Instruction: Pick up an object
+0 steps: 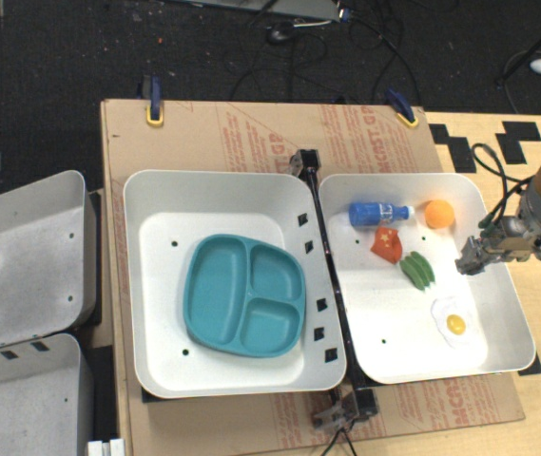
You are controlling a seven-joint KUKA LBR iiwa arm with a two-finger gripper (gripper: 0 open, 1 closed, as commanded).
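Two white bins sit side by side; take the right bin (498,345) as your landmark. Left of it, the other bin holds a teal divided plate (245,295). Inside the landmark bin lie a blue bottle (377,214) and an orange ball (439,214) near its far wall, then a red piece (388,245), a green pepper (418,270) running diagonally, and a fried-egg toy (453,323) nearer the front. At its right wall you see the gripper (472,257); whether it is parted or holding anything cannot be told. The pepper lies just leftward of it, the likeliest target.
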